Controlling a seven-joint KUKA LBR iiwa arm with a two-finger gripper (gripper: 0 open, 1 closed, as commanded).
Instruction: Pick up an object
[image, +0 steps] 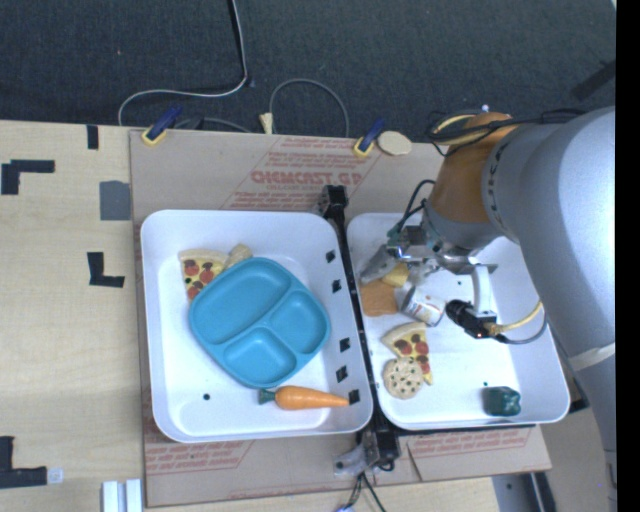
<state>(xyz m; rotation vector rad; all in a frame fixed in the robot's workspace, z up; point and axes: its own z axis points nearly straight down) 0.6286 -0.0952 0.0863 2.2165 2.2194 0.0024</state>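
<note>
In the right bin (535, 395), the pincer (398, 268) sits low among the toys, over a yellow piece (398, 277) beside a tan slab (377, 299); whether it is open or closed cannot be told. A pizza slice (408, 342), a cookie (403, 378) and a green lump (502, 401) lie nearer the front. The left bin (165, 330) holds a blue divided plate (260, 320) and a carrot (305, 398). Red writing on the cardboard (290, 175) is mirrored and unclear.
</note>
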